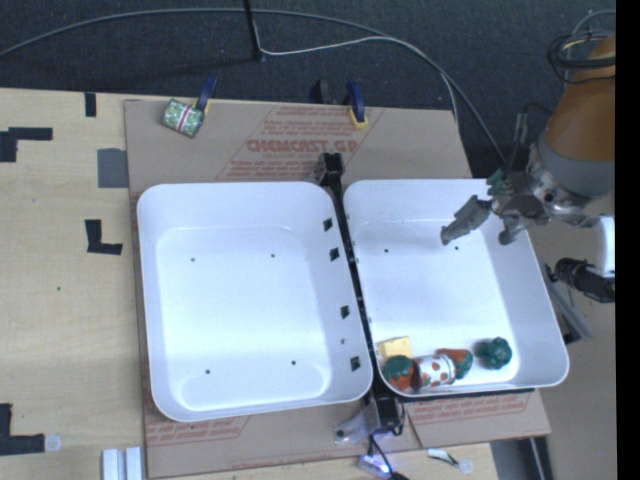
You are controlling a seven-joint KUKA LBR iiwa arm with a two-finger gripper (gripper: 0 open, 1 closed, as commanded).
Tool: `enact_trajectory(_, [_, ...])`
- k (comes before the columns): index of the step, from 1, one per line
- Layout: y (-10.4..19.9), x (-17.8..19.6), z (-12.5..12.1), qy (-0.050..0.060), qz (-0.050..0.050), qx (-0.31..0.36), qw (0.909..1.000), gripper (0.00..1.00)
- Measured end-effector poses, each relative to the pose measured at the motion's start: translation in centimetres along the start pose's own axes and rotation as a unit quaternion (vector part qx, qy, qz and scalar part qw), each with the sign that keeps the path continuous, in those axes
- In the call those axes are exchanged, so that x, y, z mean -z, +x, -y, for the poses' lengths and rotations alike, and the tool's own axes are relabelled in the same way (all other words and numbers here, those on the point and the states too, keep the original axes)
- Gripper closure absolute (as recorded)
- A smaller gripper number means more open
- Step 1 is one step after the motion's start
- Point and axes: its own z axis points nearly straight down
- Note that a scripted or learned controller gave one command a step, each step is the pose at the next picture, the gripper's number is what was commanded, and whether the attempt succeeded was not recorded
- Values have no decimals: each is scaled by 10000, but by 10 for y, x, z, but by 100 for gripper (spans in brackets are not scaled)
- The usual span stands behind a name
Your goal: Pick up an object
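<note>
Along the near wall of the right bin [520, 298], a row of small objects is seen: a yellow block [394, 347], a green and red toy [400, 371], a white and red can [437, 370] and a dark green ball [493, 352]. The left bin [240, 298] is set just beside it. Farther back, the gripper [487, 226] is held over the right bin's far part, its fingers spread apart with nothing between them. Beyond the bins, a small green object [182, 117] is seen lying on the cardboard [290, 138].
</note>
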Motion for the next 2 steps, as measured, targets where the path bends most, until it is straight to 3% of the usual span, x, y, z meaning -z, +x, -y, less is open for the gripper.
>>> enact_trajectory(1, [-58, -165, -57, 73, -14, -13, 10000, 0])
enact_trajectory(2, [-68, -174, -21, -12, 2, -4, 10000, 0])
